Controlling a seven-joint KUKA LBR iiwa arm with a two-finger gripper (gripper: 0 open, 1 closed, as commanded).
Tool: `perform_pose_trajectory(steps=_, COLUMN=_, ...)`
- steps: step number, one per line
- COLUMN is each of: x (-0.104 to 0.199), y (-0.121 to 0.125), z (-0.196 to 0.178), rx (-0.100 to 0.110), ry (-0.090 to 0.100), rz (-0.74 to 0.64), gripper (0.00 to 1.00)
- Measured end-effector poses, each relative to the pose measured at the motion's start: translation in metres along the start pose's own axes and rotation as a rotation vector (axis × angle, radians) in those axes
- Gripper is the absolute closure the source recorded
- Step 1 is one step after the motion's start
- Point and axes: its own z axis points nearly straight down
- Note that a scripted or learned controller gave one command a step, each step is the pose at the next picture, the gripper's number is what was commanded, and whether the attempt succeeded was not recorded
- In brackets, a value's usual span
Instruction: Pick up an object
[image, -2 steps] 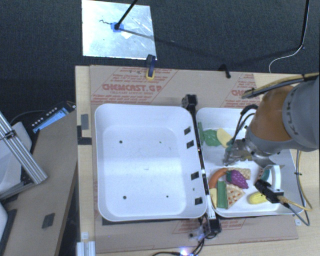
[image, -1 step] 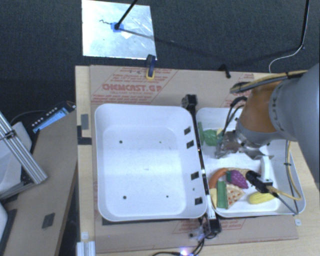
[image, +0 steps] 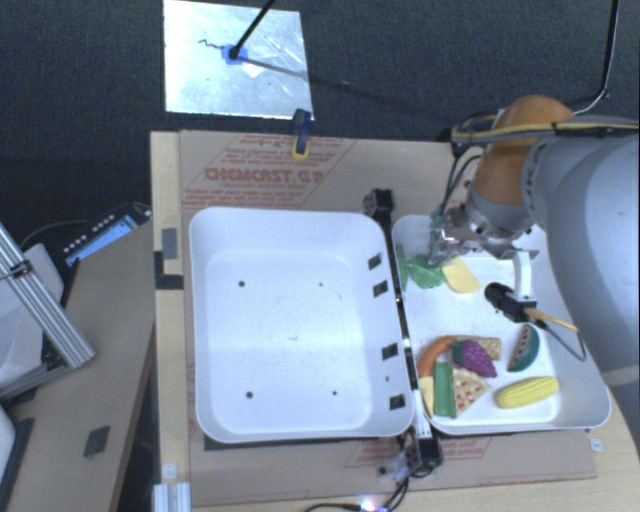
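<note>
The arm's gripper (image: 443, 250) is low over the green toy (image: 422, 273), fingers I cannot tell, so next it must grab.

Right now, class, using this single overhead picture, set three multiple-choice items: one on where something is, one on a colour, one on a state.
1. Where do the toy foods lie?
A. In the left bin
B. In the right bin
C. On the cardboard

2. What colour is the corn cob at the right bin's front?
A. Yellow
B. Blue
C. Black

3. Where is the gripper?
A. Over the left bin
B. Above the foil sheet
C. Low at the right bin's far end

Answers:
1 B: the corn cob and grapes sit in the right bin, not the left bin.
2 A: the cob is plainly yellow.
3 C: the gripper hangs by the green leaf and the yellow piece.
</note>
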Motion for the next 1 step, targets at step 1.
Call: perform_pose_trajectory(steps=1, x=-0.0079, y=0.0076, z=-0.1019, rx=0.002, ry=0.000, rz=0.002, gripper=1.00)
